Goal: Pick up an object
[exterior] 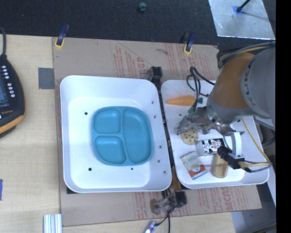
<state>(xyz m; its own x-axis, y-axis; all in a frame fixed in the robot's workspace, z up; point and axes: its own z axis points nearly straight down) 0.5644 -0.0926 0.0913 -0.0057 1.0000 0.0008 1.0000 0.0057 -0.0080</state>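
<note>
Whether the jaws of the gripper point(188, 124) are apart or together cannot be told from the camera view: the grey metal at the arm's tip is a blurred cluster, and nothing can be seen clamped in it. The gripper sits low over the middle-left part of the right bin point(177, 177). The arm's grey body and orange band cover that bin's upper right part and hide whatever lies under them.

Just below the gripper, touching it or nearly so, lies a tan round piece point(188, 138) with dark speckles; its upper edge is lost under the metal. An orange carrot point(180, 100) lies near the bin's far wall, apart from the gripper. Toward the near wall are a small printed card point(193, 164), tilted, and a tan cylinder point(219, 167) just beside it. A white patterned box point(211, 146) lies between the cylinder and the gripper, with its print too small to read.

Open floor in the right bin is scarce, a narrow strip along its left wall.

The left bin point(72, 130) holds a blue divided plate point(122, 135) at its middle, with bare white floor all around it. The two bins stand side by side, their rims touching. A pendant point(2, 98) lies on the bench, cut off by the left edge.
</note>
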